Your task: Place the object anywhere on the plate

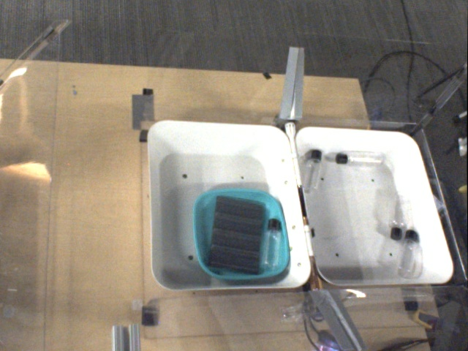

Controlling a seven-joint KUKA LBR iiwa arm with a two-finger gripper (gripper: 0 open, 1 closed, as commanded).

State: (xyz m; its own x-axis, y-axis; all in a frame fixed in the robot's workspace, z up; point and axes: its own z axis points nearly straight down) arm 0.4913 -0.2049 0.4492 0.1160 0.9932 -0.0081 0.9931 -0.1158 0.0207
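Note:
A teal plate [202,221] lies in the front right part of the left bin [156,196]. On it rests a dark ridged block [235,234], covering most of the plate's middle. A clear vial with a black cap [273,241] lies on the plate's right side, next to the block, cap pointing away from me.
The right bin [351,225] holds several clear vials with black caps: two near its back wall [313,168] [358,157] and two by its right wall [401,221] [411,253]. A grey metal post [292,86] stands behind the gap between the bins.

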